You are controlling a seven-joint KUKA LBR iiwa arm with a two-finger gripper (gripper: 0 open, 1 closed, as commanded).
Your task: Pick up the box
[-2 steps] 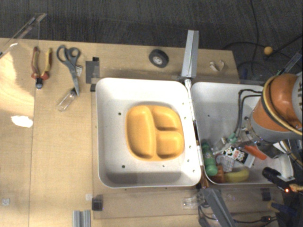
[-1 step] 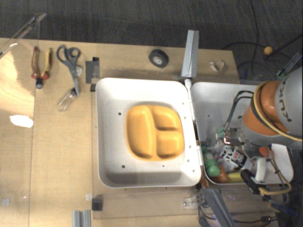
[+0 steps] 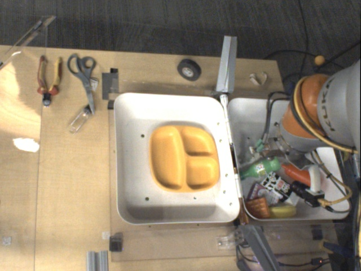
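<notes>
Risk of snagging the green plastic bottle [image 3: 260, 167] lying just beside the small black-and-white patterned box [image 3: 274, 183]; gripper [image 3: 269, 151] opening impossible to tell, hidden under the wrist.

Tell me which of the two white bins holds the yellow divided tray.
The left bin: the yellow tray lies at its middle. The right bin holds mixed small items, with the arm over it.

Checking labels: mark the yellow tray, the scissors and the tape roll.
yellow tray [image 3: 184, 156]: camera view, on the ridge between its compartments.
scissors [image 3: 87, 81]: camera view, on the pivot below the handles.
tape roll [image 3: 189, 69]: camera view, on its dark ring.
</notes>
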